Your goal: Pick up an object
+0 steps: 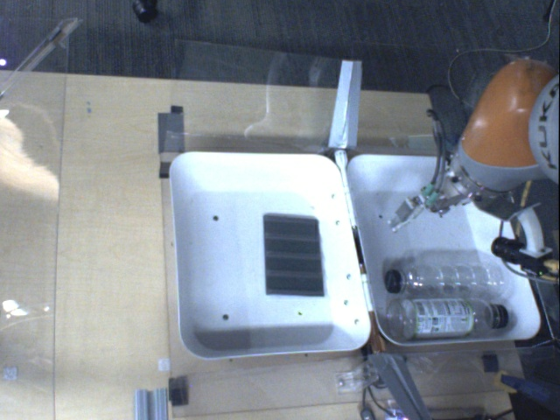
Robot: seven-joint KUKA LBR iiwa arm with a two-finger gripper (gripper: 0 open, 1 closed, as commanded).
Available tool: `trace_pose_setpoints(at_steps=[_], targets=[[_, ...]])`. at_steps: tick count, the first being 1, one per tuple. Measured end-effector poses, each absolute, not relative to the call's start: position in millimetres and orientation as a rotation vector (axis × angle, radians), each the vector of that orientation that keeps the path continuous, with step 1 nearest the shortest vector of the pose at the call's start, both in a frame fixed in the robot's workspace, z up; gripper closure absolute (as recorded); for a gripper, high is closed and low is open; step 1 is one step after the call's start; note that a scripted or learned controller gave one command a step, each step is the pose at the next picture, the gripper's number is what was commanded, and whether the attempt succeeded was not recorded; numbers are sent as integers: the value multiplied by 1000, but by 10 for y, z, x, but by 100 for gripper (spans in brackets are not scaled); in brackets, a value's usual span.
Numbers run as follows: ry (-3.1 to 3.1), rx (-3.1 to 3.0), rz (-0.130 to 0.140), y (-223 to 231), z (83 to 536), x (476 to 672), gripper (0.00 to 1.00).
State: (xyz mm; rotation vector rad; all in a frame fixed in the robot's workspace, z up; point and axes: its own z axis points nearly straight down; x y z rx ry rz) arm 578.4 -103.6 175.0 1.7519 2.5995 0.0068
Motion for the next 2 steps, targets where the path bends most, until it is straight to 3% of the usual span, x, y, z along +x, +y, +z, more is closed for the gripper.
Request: trace_pose_setpoints(at_steps=[1, 2], targets=[[2584, 1759, 15, -929, 902, 5102, 0], [2461, 1943, 7, -772, 1856, 4889, 0]])
